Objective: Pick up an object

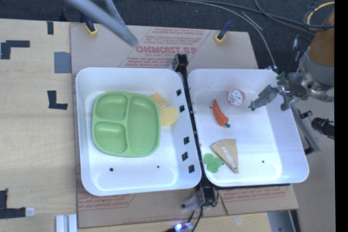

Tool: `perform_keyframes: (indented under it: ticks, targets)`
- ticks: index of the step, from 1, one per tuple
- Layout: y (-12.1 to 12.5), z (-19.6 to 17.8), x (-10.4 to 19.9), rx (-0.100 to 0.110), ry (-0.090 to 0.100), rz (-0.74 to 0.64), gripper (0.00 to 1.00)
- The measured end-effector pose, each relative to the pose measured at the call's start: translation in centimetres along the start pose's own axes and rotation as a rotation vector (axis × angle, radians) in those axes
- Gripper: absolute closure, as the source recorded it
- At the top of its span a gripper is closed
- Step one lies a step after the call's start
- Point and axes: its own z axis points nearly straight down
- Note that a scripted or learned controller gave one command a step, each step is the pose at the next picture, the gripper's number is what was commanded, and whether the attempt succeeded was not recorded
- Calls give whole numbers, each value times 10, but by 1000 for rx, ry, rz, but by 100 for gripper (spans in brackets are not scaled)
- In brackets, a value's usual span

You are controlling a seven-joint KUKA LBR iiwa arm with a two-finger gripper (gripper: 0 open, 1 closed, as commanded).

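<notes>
The worktop (32, 117) carries two white bins. The left bin (87, 171), well left of the fingers, holds a green tray (126, 123) with yellow pieces (166, 111) at its right edge. The arm (321, 62) reaches over the right bin (283, 165); its fingers (269, 96) stand apart, clamped on nothing. Just left of them lies a round dial (235, 97), then a carrot (219, 113). Below-left sit a wedge (227, 154) and a green leaf (211, 162).
</notes>
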Motion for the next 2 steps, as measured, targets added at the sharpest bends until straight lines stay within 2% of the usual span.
perform_keyframes:
  ticks: [1, 2]
  targets:
    - [3, -7, 0, -12, -3, -4, 0]
    - [5, 52, -8, -7, -3, -3, 0]
